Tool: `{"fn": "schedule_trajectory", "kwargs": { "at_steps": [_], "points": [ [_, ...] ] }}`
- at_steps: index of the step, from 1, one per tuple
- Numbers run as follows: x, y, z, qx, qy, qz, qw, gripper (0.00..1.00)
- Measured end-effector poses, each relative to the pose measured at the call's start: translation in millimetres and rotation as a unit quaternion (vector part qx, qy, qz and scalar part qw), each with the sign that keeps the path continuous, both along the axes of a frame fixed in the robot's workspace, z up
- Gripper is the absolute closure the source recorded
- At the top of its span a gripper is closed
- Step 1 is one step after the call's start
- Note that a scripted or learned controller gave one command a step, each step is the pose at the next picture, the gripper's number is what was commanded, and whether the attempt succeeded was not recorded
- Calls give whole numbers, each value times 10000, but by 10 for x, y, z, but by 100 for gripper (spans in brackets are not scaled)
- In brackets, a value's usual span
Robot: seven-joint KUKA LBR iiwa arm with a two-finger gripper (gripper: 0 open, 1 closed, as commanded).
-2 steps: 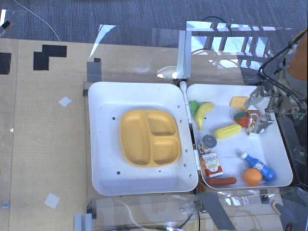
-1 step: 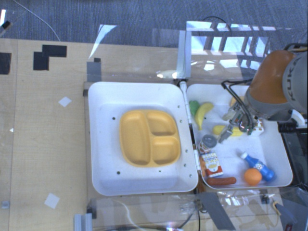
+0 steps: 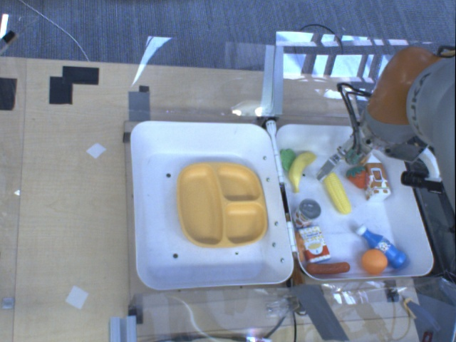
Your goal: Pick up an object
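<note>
Nearest the camera, along the front of the right bin [image 3: 425, 258]: a red sausage [image 3: 327, 268] lying flat by the front wall, an orange [image 3: 373, 261] to its right, and a blue bottle [image 3: 382, 246] with a white cap lying tilted, touching the orange. Just behind the sausage, a small orange-and-white carton [image 3: 312, 241] lies on its side. Behind that, a round grey tin [image 3: 309, 209].

Mid-bin: a yellow corn cob [image 3: 337, 193] lying at a slant. To its right, a small white-and-orange carton [image 3: 376, 181], with a red-orange item [image 3: 356, 177] just beside it, partly hidden and too unclear to name.

Back left of the right bin: a yellow banana [image 3: 300, 168], curved, with a green item [image 3: 287, 158] touching it near the dividing wall.

The left bin [image 3: 153, 209] carries a yellow compartment tray [image 3: 221, 204], three sections, sitting about centre.

The arm [image 3: 417, 95] comes in from the right, orange band over the back of the right bin. The tool [image 3: 350, 155] sits low over the back of that bin, between the banana and the white-and-orange carton, right above the red-orange item. A grey flat piece [image 3: 327, 167] juts out to its left toward the corn. Whether the fingers are wide or narrow I cannot tell; nothing is seen clearly between them.

Further back: the light wooden worktop [image 3: 64, 191] with black markers [image 3: 73, 82] at far left, then blue-grey carpet [image 3: 178, 13].
</note>
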State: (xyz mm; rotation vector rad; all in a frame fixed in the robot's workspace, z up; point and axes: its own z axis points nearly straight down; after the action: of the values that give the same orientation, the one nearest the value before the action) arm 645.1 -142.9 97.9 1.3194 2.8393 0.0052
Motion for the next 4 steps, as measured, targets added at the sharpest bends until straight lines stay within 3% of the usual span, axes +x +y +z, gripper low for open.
{"fn": "schedule_trajectory", "kwargs": {
  "at_steps": [1, 2, 3, 4],
  "points": [
    [-59, 523, -103, 4, 6, 381, 9993, 0],
    [-66, 60, -93, -13, 2, 612, 9981, 0],
    [176, 356, -91, -11, 102, 2436, 9698, 0],
    [238, 371, 59, -61, -33, 2460, 9693, 100]
  ]
}}
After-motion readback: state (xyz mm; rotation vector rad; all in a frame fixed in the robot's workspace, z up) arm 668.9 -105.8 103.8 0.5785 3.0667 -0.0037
